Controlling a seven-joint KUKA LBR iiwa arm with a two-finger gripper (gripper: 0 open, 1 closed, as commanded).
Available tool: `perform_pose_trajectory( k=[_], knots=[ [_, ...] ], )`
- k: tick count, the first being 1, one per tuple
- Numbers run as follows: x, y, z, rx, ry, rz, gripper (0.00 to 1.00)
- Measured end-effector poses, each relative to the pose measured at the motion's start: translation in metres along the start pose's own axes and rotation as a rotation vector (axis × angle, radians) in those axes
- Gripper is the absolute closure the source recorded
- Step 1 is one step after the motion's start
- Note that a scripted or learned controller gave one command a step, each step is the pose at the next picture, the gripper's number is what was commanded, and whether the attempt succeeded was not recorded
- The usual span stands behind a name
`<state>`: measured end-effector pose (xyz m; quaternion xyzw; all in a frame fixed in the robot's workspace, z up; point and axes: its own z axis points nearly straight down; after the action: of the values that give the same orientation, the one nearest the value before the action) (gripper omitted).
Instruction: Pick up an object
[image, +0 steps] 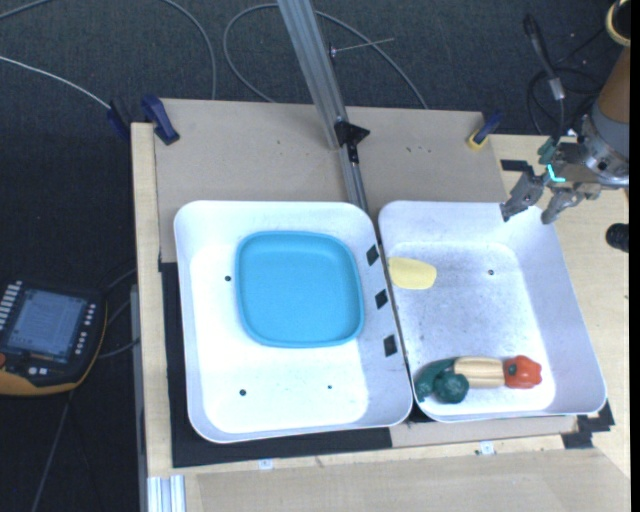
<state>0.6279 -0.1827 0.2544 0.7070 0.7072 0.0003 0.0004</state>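
Nearest the camera, along the front wall of the right bin (575, 300), lie three things in a row, well below my jaws (534, 208) and apart from them: a dark green lump (441, 384), a tan stick-shaped piece (480, 372) touching it, and a red piece (522, 372) at the stick's other end. Any of them would serve as something to pick up, and so would the pale yellow piece (412, 273), which sits alone against the right bin's inner wall, down and to the left of my jaws. My jaws hang over the far right corner of that bin, just at its rim, with the two dark fingers spread apart and nothing between them. Further left from my jaws, past the seam where the bins meet, the left bin (200, 330) carries a blue square plate (298, 288) lying flat near its middle. Both bins rest on the counter (250, 150), a plain tan board with a blue clamp (160, 120) at its far left corner and a yellow clamp (486, 128) at the far edge, close to my jaws. A metal bar (320, 70) slants down to the gap between the bins. Off the counter, far left, lies a handheld control pad (45, 335) with a screen.
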Motion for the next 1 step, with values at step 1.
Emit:
perform_pose_trajectory(
  k=[1],
  knots=[
    [0.0,0.0,0.0001,0.0,0.0,0.0,0.0]
  ],
)
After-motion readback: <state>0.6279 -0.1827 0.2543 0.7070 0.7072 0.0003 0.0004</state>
